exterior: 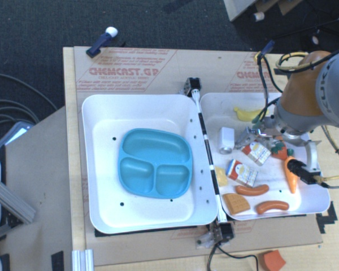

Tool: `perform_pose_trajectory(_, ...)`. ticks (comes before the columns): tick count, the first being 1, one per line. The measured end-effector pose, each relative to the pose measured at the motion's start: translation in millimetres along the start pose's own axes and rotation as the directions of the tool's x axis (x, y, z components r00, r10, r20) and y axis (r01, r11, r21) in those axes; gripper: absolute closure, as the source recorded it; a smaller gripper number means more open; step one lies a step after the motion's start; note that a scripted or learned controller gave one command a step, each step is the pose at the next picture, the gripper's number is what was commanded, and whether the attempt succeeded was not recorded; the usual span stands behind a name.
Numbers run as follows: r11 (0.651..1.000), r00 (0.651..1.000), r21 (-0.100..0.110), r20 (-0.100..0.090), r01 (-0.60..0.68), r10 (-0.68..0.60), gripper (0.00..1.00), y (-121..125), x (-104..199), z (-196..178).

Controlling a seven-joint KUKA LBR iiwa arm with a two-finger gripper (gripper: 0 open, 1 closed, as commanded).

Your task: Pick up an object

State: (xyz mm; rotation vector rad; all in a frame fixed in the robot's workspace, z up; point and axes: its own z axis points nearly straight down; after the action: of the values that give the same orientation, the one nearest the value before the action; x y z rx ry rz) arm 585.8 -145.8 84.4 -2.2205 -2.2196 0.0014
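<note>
While my arm (313,89) reaches in from the right, my pincer (259,133) sits low over the upper middle of the right bin (214,103). Whether it is released or clenched cannot be determined at this angle, and no item is visible in its grasp.

Items near the pincer, all in the right bin:
- A small red-and-white packet (256,152) lies just below the pincer, close to the tip or touching it; contact cannot be confirmed.
- A white cube-like block (227,135) lies just to its left.
- A yellow banana-shaped piece (247,114) lies just above it, near the far wall of the bin.
- A second red-and-white carton (242,173) lies further down, apart from the pincer.
- Two sausages (252,189) lie near the front of the bin, one above the other, well apart from the pincer.
- A tan cracker-like square (236,203) rests at the front left corner.
- A carrot (291,176) lies to the lower right, beside a black fitting of my wrist.

The left bin (96,168) holds a blue divided plate (155,162), lying flat at its centre, well apart from the pincer. Both bins rest on a brown board (130,72).
</note>
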Motion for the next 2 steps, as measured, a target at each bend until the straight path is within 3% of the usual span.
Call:
perform_pose_trajectory(1, 1.0, 1.0, -0.001, 0.0, -0.001, 0.001, 1.0, 0.3, 0.1, -9.9)
perform_pose_trajectory(2, 1.0, 1.0, 0.001, -0.001, 0.001, -0.001, 1.0, -78.5, 68.3, -99.8)
